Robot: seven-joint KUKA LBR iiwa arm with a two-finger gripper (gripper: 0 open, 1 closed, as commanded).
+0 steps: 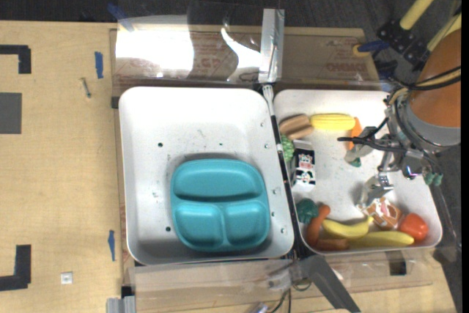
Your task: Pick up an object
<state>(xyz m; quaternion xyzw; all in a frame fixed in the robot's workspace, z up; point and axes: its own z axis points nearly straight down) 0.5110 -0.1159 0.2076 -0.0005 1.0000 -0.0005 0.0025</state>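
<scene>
Gripper [379,185] hangs low over the right bin [333,157], near its front right corner. Whether it is open or closed cannot be told, because it looks small and blurry. Nothing can be seen held in it.

Just below it lies a pile of toy food. A round orange and white toy [384,212] sits right under the gripper tip. It looks like the thing the arm is going for, but that is a guess. It is round, so it has no long side and points no way at all.

Beside it lies a banana [370,232]. Its long side runs left to right along the front wall of the bin. A red toy [415,226] sits at its right end. The toys are crowded into the corner, so grabbing just one could be hard.

Farther back, a corn cob [332,121] lies left to right, with a hot dog bun [294,125] next to it. A small black and white box [304,168] rests by the left wall.

The left bin [146,121] holds a blue tray [218,203] with three parts.
</scene>
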